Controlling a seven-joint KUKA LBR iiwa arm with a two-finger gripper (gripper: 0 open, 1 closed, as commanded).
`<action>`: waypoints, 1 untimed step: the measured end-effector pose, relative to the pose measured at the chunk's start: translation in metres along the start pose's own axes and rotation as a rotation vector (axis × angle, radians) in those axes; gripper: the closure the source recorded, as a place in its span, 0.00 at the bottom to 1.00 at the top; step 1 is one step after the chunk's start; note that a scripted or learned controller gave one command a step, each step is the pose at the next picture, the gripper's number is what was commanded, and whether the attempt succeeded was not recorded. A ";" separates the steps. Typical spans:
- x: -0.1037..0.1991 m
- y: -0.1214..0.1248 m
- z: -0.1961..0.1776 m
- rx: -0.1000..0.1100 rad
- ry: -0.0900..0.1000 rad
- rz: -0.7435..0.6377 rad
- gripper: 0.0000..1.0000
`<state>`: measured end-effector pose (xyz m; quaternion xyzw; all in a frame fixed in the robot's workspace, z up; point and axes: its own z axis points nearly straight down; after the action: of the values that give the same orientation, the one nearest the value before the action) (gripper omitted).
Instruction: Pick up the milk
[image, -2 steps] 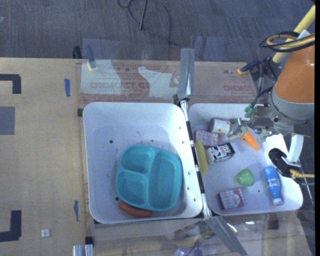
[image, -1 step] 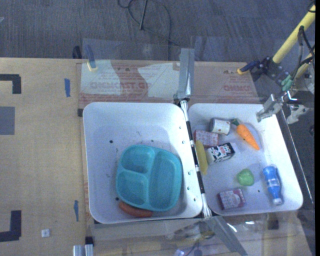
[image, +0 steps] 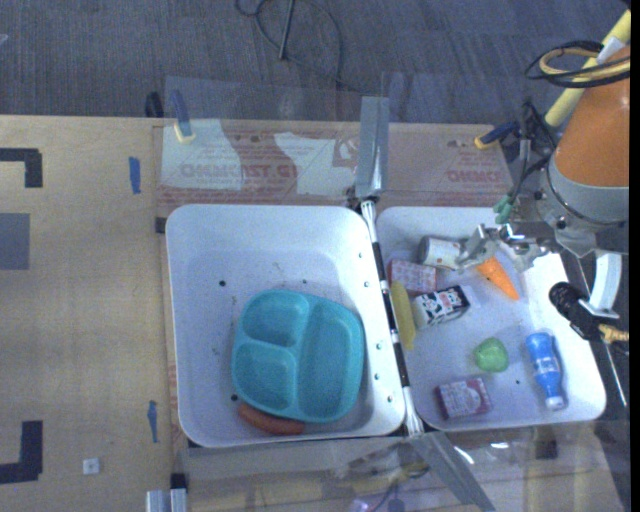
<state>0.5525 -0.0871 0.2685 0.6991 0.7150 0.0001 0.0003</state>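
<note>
2 white bins side by side on bench. Left bin (image: 190, 300): teal divided plate (image: 298, 355), red sausage-like item (image: 270, 421) partly under its near edge. Right bin (image: 580, 405): blue bottle (image: 545, 368), green round item (image: 490, 354), pink packet (image: 463, 397), orange carrot (image: 500, 277), yellow stick (image: 402, 312) along left wall, silver can (image: 437, 250).

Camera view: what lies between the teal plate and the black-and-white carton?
The bins' adjoining walls and a long yellow piece, seen in the camera view.
</note>
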 end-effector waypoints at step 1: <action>0.081 0.009 0.084 0.002 0.001 -0.082 0.00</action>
<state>0.5594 -0.0059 0.1842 0.6693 0.7430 -0.0004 -0.0007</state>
